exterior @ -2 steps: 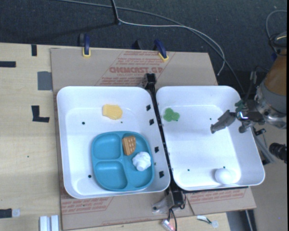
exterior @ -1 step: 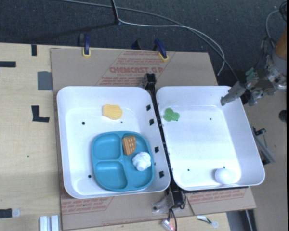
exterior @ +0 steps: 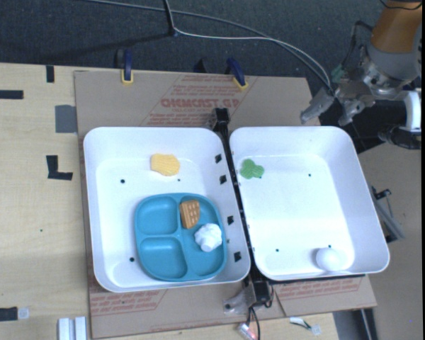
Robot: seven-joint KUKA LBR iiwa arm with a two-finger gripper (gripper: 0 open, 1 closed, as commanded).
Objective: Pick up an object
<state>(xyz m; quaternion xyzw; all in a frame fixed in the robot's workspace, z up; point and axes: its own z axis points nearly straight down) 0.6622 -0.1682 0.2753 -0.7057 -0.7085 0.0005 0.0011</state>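
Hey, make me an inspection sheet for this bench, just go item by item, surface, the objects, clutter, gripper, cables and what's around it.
Surface: two white bins side by side, left bin and right bin, on a cardboard sheet.
Job's things: in the left bin, a yellow piece and a blue divided tray holding a waffle-like piece and a white lump; in the right bin, a green piece and a white ball.
Clutter: nothing seen.
Gripper: gripper open, holding nothing, above the right bin's far edge.
Cables: a grey cable runs across the dark backdrop.
Surroundings: two clamps on the cardboard's far edge.
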